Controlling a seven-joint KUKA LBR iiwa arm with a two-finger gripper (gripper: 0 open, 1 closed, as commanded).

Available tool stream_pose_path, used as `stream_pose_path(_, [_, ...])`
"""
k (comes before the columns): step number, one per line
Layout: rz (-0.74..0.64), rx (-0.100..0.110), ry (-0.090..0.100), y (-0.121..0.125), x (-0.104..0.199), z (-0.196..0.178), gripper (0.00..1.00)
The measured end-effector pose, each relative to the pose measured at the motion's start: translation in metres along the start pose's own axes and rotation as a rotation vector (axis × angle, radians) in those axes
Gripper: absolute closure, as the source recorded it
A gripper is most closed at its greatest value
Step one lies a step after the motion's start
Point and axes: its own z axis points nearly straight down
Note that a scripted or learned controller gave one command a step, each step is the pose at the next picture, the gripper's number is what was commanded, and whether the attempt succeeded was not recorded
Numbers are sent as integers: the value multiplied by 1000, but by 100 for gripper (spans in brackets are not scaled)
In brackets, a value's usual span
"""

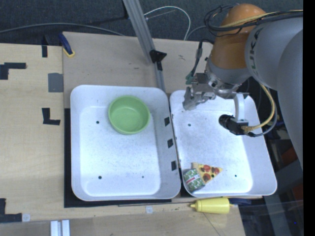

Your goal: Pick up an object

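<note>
The arm, grey with an orange band, fills the upper right of the frame, and its gripper hangs over the top left corner of the right bin; from this slant it cannot be told whether the gripper is apart or together, and nothing shows in it.

The left bin, in the middle of the frame, holds a green bowl in its upper half. The bowl looks like stiff, light plastic with a smooth, likely slippery wall; the rim would be the place to pinch, one finger inside and one outside. It sits apart from the bin walls, so little blocks a descent.

In the lower left corner of the right bin lie a pizza slice toy and, touching it, a small green patterned object, perhaps a can or packet. Both appear light; the slice is flat and would need a grip across its edges. They sit close to the bin wall and to each other, which could crowd the gripper.

Below the right bin, on the bench, lies a yellow bottle, out of easy reach.
</note>
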Motion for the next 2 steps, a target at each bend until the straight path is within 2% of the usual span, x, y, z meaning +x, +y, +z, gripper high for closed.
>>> stream_pose_path(1, [0,1,-1,-12,49,10,100])
stream_pose_path(2, [-2,-2,0,-18,104,-1,100])
